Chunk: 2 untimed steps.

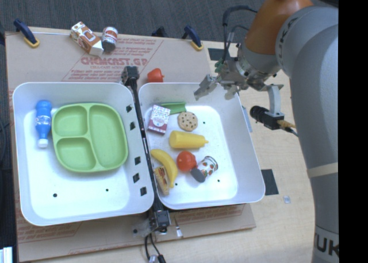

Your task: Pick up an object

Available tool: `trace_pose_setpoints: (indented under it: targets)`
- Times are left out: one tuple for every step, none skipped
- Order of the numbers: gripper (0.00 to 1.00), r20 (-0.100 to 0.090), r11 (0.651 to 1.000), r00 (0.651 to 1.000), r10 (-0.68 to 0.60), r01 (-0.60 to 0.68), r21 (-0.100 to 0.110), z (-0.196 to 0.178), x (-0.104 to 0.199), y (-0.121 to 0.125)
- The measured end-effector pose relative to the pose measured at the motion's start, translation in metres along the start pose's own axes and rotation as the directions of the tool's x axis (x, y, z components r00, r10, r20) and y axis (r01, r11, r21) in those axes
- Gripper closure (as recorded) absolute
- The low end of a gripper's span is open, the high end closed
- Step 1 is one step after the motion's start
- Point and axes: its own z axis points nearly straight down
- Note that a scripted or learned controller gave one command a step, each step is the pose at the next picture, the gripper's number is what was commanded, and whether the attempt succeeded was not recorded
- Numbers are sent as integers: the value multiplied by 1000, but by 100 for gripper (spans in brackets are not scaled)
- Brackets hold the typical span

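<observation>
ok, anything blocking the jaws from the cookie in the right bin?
Nothing visible. The gripper hangs over the right bin's far edge, and bare bin floor lies between it and the cookie. The nearest neighbours, the small red carton and green piece, sit on the cookie's other side.

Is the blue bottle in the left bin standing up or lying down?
Lying down. The blue bottle rests lengthwise on the left bin's floor, beside the green divided plate.

Lime green divided tray [90, 137], blue bottle [43, 122], yellow banana [163, 168], red tomato [186, 161], tan cookie [187, 121] with dark specks, white bins [34, 198].
</observation>
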Motion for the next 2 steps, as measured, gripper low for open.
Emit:
trace_pose_setpoints:
  targets:
    - [0,-1,1000,1000,-1,1,2,117,7,-40]
    - [100,0,1000,1000,-4,4,3,106,7,-39]
